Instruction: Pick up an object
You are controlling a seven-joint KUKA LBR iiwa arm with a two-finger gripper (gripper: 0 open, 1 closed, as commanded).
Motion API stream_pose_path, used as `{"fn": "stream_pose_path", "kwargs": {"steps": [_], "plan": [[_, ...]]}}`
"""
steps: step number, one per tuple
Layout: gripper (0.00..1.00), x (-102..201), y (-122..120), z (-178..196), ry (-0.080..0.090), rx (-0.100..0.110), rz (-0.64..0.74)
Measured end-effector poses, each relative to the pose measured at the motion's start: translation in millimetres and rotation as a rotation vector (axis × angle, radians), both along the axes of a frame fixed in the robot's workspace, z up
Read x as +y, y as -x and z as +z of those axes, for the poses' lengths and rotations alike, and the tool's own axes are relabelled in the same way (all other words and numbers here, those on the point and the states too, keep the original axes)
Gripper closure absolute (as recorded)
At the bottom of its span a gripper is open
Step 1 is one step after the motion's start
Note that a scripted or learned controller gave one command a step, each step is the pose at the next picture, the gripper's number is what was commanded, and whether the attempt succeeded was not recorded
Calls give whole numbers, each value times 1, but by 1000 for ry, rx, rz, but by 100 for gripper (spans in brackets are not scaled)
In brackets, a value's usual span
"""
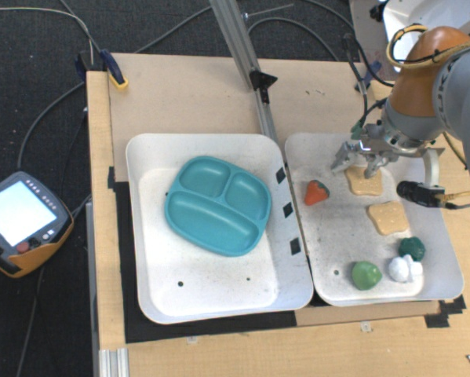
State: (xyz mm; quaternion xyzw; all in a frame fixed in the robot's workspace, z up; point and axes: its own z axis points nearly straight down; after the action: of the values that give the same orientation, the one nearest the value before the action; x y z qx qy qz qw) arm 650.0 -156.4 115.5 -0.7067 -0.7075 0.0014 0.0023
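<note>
Now your gripper (362,158) is hovering with metal fingers spread apart over a flat tan cracker (364,184) in the right bin (329,285). Nearby are lying a red strawberry (316,192), a second square cracker (388,217), a round green ball (366,275). A teal sectioned plate (217,204) is sitting in the left bin (152,289).
</note>
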Motion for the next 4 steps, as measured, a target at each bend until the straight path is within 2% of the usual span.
{"fn": "stream_pose_path", "kwargs": {"steps": [1, 3, 4], "plan": [[100, 0, -2, 15, 1, -7, 1], [100, 3, -3, 116, 3, -13, 0], [100, 45, 7, 117, 0, -4, 3]]}}
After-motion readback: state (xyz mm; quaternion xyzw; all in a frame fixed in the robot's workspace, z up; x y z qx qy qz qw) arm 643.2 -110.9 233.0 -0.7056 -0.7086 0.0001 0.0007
